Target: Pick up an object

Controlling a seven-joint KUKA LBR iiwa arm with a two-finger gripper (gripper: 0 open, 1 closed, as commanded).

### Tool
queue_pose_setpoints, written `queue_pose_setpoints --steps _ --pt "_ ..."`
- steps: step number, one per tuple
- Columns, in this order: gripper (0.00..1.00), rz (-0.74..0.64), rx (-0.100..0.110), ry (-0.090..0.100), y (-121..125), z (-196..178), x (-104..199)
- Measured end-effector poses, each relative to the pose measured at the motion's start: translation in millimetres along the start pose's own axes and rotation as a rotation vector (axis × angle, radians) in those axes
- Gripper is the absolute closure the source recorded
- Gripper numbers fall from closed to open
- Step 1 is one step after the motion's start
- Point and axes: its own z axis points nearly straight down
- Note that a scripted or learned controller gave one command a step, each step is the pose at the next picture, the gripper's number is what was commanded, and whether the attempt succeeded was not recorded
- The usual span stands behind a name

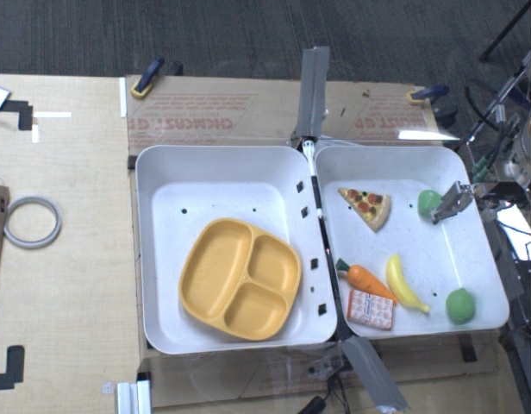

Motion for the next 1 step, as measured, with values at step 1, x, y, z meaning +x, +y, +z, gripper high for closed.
queue_pose_setpoints --steps 1 --pt "0.00 -0.019 0.000 0.001 -28.6 131.8 -11.1"
